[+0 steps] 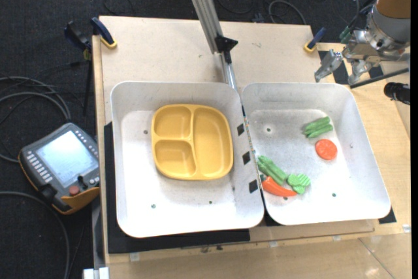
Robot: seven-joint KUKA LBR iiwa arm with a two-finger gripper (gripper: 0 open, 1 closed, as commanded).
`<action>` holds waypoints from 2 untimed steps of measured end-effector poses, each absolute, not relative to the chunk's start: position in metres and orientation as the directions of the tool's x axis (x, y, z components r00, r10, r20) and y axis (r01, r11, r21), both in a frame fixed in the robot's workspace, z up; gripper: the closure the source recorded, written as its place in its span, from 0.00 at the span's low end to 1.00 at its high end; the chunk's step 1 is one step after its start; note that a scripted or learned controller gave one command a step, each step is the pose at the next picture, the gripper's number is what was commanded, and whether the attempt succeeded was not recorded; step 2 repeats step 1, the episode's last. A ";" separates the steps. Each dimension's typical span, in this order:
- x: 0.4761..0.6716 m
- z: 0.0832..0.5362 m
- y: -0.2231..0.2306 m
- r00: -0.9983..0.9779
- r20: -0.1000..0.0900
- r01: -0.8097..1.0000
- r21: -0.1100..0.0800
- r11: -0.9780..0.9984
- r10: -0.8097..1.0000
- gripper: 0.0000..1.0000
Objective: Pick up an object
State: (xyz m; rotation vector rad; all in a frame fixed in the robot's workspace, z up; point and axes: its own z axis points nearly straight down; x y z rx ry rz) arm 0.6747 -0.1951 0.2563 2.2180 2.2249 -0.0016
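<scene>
camera view: jaws [344, 66] spread, empty — above the right bin's [366, 140] far rim, green bean [317, 127] well below.

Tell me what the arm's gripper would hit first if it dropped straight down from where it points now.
Probably the bare beige wooden bench just beyond the right white bin's far rim, though height is hard to judge. The two-finger gripper hangs there.
</scene>
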 end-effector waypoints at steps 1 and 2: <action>0.675 0.256 -0.195 -0.003 -0.001 1.000 -0.001 0.003 1.000 0.00; 0.675 0.256 -0.195 -0.003 -0.001 1.000 -0.001 0.003 1.000 0.00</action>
